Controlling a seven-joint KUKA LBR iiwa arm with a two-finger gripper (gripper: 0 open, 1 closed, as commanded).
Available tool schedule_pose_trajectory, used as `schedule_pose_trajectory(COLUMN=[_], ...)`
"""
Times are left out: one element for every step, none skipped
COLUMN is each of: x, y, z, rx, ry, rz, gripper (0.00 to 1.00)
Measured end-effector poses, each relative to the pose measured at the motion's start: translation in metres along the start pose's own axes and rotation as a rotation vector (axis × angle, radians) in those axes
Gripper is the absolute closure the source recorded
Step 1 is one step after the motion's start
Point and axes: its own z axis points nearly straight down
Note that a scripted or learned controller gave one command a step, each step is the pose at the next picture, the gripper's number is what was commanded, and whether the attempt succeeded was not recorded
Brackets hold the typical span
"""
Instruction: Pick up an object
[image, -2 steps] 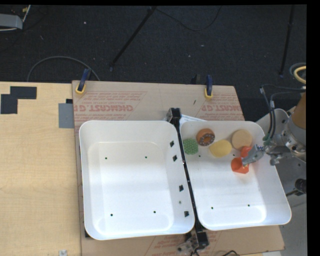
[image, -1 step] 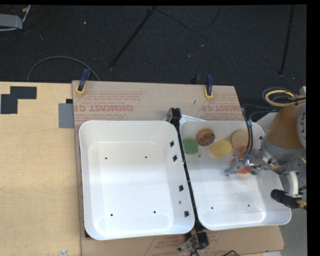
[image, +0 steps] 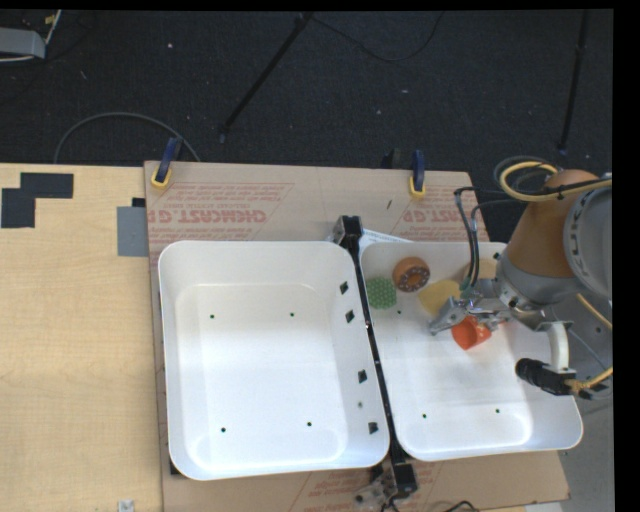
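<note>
Even overhead light, slightly soft

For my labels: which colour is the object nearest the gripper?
Red-orange object, camera view.

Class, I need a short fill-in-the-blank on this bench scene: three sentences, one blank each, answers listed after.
1. The green object lies in the ____ bin.
2. The round brown object lies beside the ____ one.
3. The gripper is over the right bin, next to a ____ object.

Missing words: right; green; red
</note>
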Motion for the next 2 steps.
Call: schedule_pose_trajectory(x=[-0.002,0.077], y=[-0.001,0.050], z=[-0.010,-0.052], rx=[0.001,-0.004], ry=[0.000,0.001], rz=[0.003,-0.004], gripper=[1.00,1.00])
